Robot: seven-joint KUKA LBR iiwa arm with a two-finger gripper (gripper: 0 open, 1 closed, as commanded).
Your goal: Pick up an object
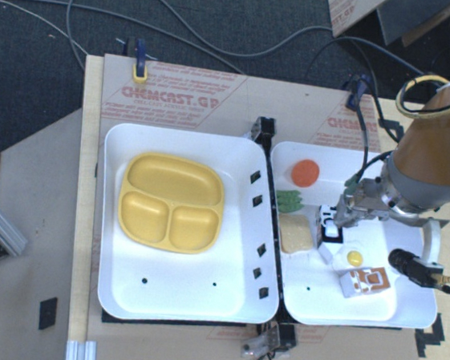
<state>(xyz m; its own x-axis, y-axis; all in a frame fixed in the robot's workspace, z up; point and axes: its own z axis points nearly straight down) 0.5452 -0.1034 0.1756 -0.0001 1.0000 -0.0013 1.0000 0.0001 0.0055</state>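
In the right bin (404, 312) lie an orange ball (306, 173), a green toy (288, 200), a tan bread-like slab (295, 234), a small yellow piece (354, 258) and a white block with an orange pattern (365, 281). My gripper (329, 227) reaches down from the arm at the right, low over the bin's middle, just right of the tan slab and above-left of the yellow piece. A small white and black piece sits right at its tips.
The left bin (116, 284) holds a yellow three-compartment tray (171, 202). A black divider with clips (266, 212) separates the bins. Cables run across the back and along the right bin's far edge. A black cylinder (413, 268) sticks out at the right.
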